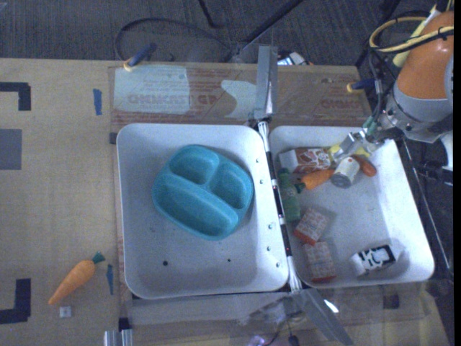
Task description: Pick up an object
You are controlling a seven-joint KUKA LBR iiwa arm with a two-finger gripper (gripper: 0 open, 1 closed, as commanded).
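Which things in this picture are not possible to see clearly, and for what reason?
- Gripper, camera view: small and blurred over the right bin; whether it is open, or touching anything, cannot be told.
- Cluster under it, with the white cylinder and orange piece: items overlap, so their outlines merge.
- Printed packets: labels too small to read.
- Arm: cut off by the right edge.
- Green item: partly hidden against the bin wall.

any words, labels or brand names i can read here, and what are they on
None can be read for sure.
Clear sheet at the bench's back edge: a line of pale capitals, too blurred to read.
Snack packet in the right bin: print too small.
Black and white carton: markings too blurred.
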